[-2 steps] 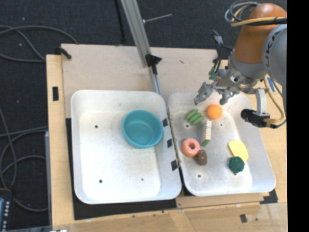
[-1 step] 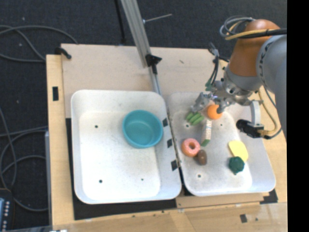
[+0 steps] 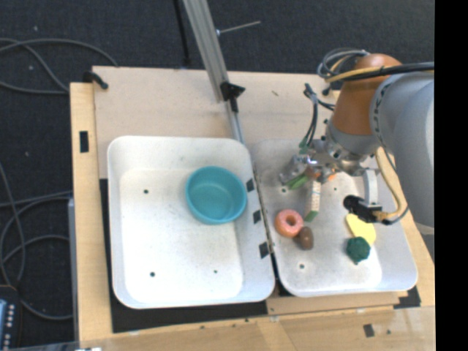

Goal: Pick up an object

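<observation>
My gripper (image 3: 298,171) hangs low over the back left part of the right bin (image 3: 395,269), below the orange wrist band. A small green piece (image 3: 297,183) lies right at its tip; whether it is touching I cannot tell. A beige stick (image 3: 316,194) with a green end lies just in front of the gripper. Nearer the front lie a pink donut (image 3: 289,223) and a brown lump (image 3: 305,238), touching each other. To the right are a yellow piece (image 3: 361,227) and a dark green lump (image 3: 357,250).
A blue bowl (image 3: 215,194) stands in the left bin (image 3: 146,269), near its back right. A slanted metal rail (image 3: 208,42) comes down to the bins' shared back edge. A black-tipped cable end (image 3: 363,205) hangs over the right bin beside the yellow piece.
</observation>
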You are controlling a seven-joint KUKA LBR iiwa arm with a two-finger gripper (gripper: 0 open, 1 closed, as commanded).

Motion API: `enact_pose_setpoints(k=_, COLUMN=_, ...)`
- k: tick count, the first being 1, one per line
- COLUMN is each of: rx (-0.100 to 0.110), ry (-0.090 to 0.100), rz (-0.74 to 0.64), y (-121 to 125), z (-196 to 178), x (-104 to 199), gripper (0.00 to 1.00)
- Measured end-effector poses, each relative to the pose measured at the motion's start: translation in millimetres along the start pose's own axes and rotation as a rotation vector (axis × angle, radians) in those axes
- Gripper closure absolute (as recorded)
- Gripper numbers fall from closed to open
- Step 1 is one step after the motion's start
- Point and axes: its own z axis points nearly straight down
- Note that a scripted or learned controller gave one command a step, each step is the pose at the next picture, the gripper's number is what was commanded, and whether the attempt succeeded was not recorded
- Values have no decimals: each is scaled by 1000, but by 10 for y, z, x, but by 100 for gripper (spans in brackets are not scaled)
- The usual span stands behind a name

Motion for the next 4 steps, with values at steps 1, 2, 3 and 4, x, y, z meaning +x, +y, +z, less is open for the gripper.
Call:
enact_pose_setpoints(k=1, rx=-8, ry=2, rz=3, y=20, z=-155, x=-4, gripper=100)
enact_pose_setpoints(k=2, rx=-12, ry=3, rz=-5, y=63, z=-800, x=6, gripper=100)
enact_pose_setpoints(k=3, rx=-13, ry=2, rz=-6, y=112, z=-1450, x=2, gripper=100)
enact_pose_setpoints(k=4, rx=-6, ry=2, rz=-6, y=118, z=-1432, x=-9, gripper=100)
